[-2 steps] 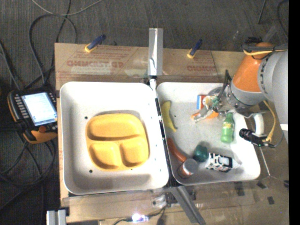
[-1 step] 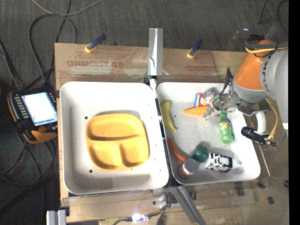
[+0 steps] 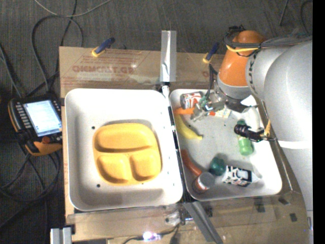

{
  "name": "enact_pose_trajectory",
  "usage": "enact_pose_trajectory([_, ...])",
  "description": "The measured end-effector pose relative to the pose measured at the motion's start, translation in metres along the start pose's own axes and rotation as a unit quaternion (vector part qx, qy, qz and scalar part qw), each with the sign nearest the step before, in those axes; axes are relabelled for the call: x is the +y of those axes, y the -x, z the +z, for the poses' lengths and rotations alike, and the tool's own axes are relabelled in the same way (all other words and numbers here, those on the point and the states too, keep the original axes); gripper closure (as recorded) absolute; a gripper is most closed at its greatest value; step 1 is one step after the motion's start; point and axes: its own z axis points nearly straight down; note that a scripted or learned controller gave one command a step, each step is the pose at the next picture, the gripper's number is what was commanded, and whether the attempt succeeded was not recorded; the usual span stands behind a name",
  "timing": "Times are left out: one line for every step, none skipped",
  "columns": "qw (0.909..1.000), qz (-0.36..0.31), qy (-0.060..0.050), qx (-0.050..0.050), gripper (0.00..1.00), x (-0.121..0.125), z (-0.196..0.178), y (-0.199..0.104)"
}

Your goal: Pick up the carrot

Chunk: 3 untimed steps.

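Carrot first: your slim orange carrot [image 3: 185,112] lies near the far left corner of the right-hand shallow white bin [image 3: 274,184], just beside a red-and-white can [image 3: 190,100] and above a yellow banana [image 3: 186,130]. The hand [image 3: 207,108] sits right at its inner end, probably lined up for a grasp, but whether it is open, closed or gripping anything you cannot tell: metal and clutter blur together there. A green bottle [image 3: 245,144] and teal cup [image 3: 217,164] lie well apart. The left white bin [image 3: 76,105] carries a yellow divided plastic tray [image 3: 127,152]. The carrot's far end is hard to separate from the can.
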Motion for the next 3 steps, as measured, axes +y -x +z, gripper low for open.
enact_pose_trajectory([0.9861, 0.166, -0.004, 0.002, 1.0, 0.023, -0.093, -0.064])
enact_pose_trajectory([0.9852, 0.171, -0.004, 0.002, 1.0, 0.031, -0.185, -0.083])
enact_pose_trajectory([0.9646, 0.263, -0.006, 0.003, 1.0, 0.0, -0.127, -0.155])
